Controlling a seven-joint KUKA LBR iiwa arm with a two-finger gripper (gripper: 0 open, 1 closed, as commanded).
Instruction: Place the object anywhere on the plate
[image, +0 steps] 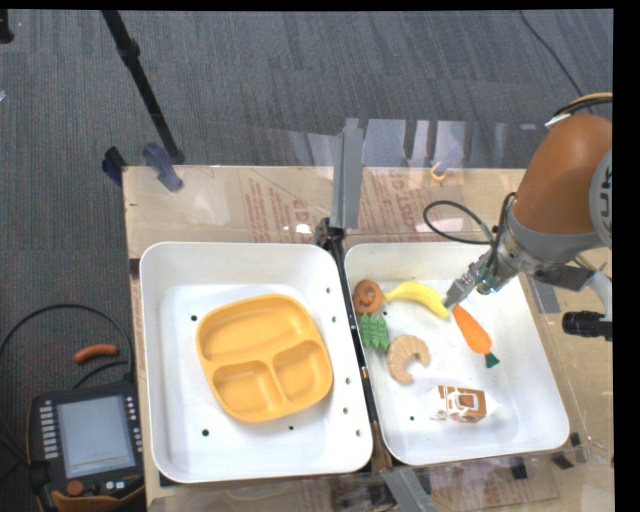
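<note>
step: looks like the pick part, nothing on the plate so far. The gripper (457, 297) is down in the right bin (530, 420), its tip between the banana (420, 298) and the carrot (474, 331).

claw: honestly can't tell whether it's spread or pinched together, too small and dark from up here. I don't see anything held in it.

object: my guess is the carrot or the banana, both lying flat in the right bin just beside the tip. Can't say which one it's after.

plate: orange three-compartment plate (263, 355) sits in the left bin (160, 430), well apart from the arm.

next move: get a real grip on one item, lift it over the divider between the bins, then drop it in any compartment.

other stuff: croissant (408, 356), a brown donut-ish thing (368, 296), a green toy (374, 331), a small carton (459, 403).

writing: the carton has print on it, unreadable. Reddish lettering on the bench (250, 200) reads backwards, can't make it out either.
</note>
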